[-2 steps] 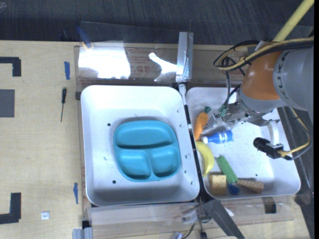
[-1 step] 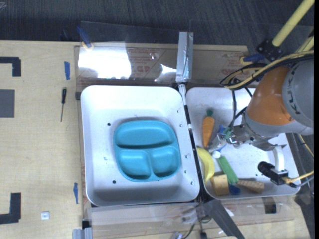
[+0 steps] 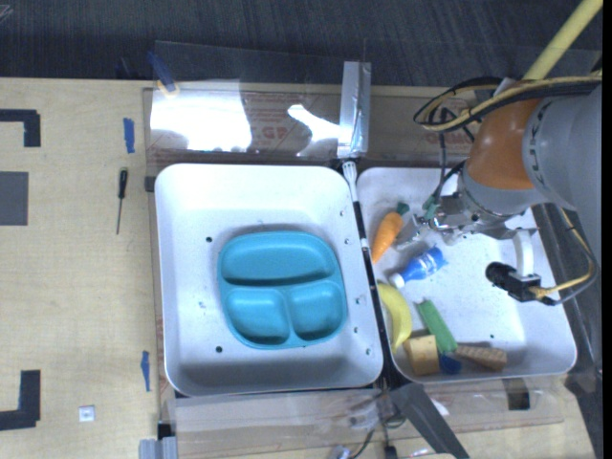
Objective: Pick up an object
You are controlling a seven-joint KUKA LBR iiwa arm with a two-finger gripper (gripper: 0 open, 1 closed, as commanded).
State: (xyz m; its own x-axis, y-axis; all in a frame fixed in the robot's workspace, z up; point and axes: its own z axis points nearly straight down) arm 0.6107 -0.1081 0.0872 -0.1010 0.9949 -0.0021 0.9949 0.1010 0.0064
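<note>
My gripper (image 3: pixel 427 222) hangs low in the right bin (image 3: pixel 550 338), near its upper left part. Just left of it lies an orange carrot (image 3: pixel 385 234) with a green tip, by the bin's left wall. A blue and white tube (image 3: pixel 421 265) lies right below the gripper, close to it or touching. Further toward the front are a yellow banana (image 3: pixel 397 312), a green stick-shaped piece (image 3: pixel 436 320), a tan wooden block (image 3: pixel 423 354) and a brown wooden handle (image 3: pixel 478 356). Nothing is visibly held.
The left bin (image 3: pixel 182 256) holds a blue divided plate (image 3: pixel 281 286) at its middle. A dividing wall (image 3: pixel 366 256) separates the two bins. The arm's grey body and orange band (image 3: pixel 502 156) cover the right bin's upper right.
</note>
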